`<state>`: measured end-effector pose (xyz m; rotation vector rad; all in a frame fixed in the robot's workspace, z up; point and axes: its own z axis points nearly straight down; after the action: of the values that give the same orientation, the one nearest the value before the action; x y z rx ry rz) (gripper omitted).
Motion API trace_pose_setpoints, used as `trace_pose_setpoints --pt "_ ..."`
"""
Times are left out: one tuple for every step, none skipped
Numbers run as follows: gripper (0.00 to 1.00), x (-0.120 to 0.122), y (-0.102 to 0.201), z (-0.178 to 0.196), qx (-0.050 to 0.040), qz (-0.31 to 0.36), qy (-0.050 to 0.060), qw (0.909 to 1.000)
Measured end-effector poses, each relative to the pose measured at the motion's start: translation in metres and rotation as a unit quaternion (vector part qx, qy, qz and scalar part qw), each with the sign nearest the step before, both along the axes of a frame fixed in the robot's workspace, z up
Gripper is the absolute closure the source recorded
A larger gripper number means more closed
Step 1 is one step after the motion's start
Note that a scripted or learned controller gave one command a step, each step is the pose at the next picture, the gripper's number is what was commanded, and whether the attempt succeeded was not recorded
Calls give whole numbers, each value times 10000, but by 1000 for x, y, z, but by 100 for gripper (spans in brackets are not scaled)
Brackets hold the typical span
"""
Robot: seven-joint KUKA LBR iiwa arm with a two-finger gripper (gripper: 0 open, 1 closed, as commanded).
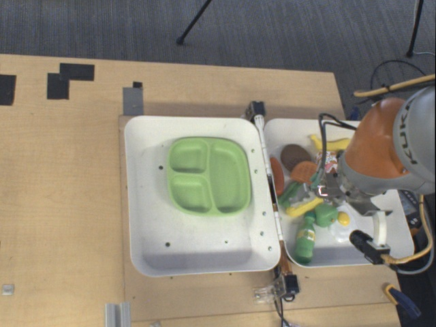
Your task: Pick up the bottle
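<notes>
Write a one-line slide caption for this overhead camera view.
KUKA arm's gripper hovers over the cluttered right bin near the green bottle; left bin holds a green divided plate.

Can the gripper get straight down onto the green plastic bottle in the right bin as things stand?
Probably yes. The green plastic bottle lies near the right bin's front wall with its top side uncovered, the arm's wrist just above it. The yellow toy beside its cap may crowd the fingers.
</notes>
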<state>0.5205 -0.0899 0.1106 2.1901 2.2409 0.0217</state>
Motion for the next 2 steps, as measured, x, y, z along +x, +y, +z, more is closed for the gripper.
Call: trace_pose_setpoints --pt "0 -17 4 -13 51 -1884 -107 9820" --pt "0 -21 9 -14 74 -3158 -98 9487"
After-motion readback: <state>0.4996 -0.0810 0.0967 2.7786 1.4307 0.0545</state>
